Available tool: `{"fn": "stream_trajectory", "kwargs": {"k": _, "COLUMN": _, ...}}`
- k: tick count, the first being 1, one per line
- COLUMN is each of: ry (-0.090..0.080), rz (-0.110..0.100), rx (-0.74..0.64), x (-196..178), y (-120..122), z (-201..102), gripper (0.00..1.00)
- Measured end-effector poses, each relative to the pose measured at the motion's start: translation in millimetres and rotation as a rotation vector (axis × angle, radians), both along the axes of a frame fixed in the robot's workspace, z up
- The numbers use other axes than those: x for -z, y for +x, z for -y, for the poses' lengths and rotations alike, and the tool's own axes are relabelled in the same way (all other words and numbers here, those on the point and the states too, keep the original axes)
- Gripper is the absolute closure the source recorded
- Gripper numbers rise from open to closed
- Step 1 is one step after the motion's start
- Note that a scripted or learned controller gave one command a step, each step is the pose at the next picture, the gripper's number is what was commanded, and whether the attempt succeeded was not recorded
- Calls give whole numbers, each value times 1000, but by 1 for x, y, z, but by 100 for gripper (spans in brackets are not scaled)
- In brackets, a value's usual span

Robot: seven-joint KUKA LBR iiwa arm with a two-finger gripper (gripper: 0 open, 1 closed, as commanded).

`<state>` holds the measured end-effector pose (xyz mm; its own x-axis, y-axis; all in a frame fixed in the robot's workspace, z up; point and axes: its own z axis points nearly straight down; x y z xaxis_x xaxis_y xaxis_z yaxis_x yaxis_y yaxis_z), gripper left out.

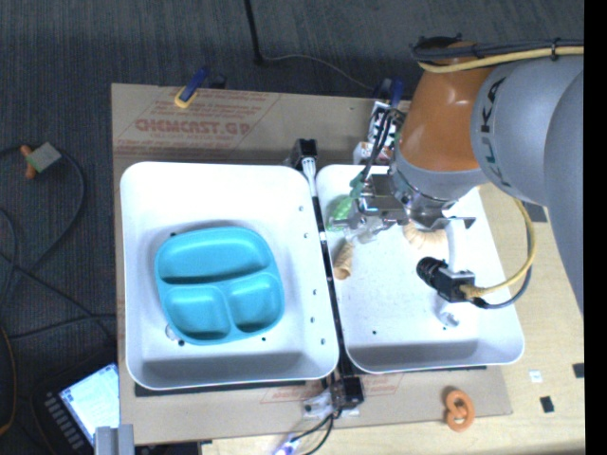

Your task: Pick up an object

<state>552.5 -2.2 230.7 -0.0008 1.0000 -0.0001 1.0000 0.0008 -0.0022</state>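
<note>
Gripper [379, 218] sits low over the right bin [493, 349], near its upper-left corner, and I cannot tell from here whether it is released or clenched — the wrist hides that. At its nine o'clock, touching or just beside it, I see a small green object [340, 210] against the bin's left wall. At seven o'clock, a little apart, lies a tan cork-like piece [342, 263], also hard by that wall. At three o'clock a pale tan object [414, 232] peeks from under the wrist. The divider between the bins crowds the gripper's left; the right bin's floor toward six o'clock is open. The left bin [142, 349] holds a blue divided tray [220, 284] — well apart, three compartments, glossy.
</note>
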Motion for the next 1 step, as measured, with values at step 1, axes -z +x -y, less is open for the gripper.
{"fn": "stream_trajectory", "kwargs": {"k": 1, "ry": 0, "rz": 0, "rx": -1, "x": 14, "y": -62, "z": -59, "gripper": 100}}
